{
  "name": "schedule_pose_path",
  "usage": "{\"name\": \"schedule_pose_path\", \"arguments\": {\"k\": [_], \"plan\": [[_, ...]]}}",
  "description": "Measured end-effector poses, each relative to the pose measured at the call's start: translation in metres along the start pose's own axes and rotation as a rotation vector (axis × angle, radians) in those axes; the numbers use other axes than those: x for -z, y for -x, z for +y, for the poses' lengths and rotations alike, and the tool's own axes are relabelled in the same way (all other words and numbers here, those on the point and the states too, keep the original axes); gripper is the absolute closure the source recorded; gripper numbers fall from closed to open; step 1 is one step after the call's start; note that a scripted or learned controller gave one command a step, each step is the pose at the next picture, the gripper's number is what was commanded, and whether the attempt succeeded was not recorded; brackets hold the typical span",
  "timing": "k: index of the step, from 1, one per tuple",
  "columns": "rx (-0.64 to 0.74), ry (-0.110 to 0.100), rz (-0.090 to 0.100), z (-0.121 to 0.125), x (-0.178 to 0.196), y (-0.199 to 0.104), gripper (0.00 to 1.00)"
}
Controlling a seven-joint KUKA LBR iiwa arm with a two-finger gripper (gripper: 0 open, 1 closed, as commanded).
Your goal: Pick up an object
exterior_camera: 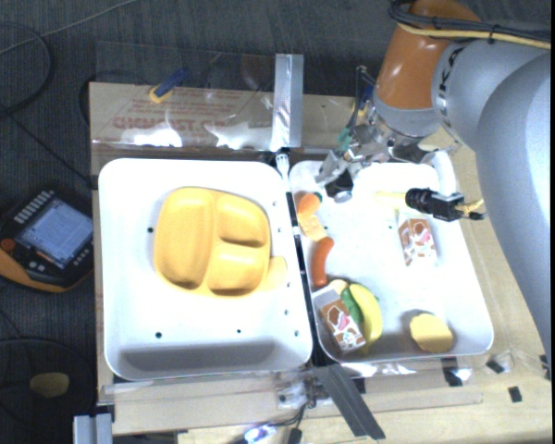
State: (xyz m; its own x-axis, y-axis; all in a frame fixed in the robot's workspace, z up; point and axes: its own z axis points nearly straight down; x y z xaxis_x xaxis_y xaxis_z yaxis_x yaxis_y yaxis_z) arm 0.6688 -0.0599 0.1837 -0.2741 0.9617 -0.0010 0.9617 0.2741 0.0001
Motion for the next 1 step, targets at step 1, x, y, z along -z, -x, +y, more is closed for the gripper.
{"name": "schedule_pose_path", "arguments": {"k": [1], "plan": [[-0.243,-0.003,0.002,0.0080,0.0087,-0.1093,1.00]]}}
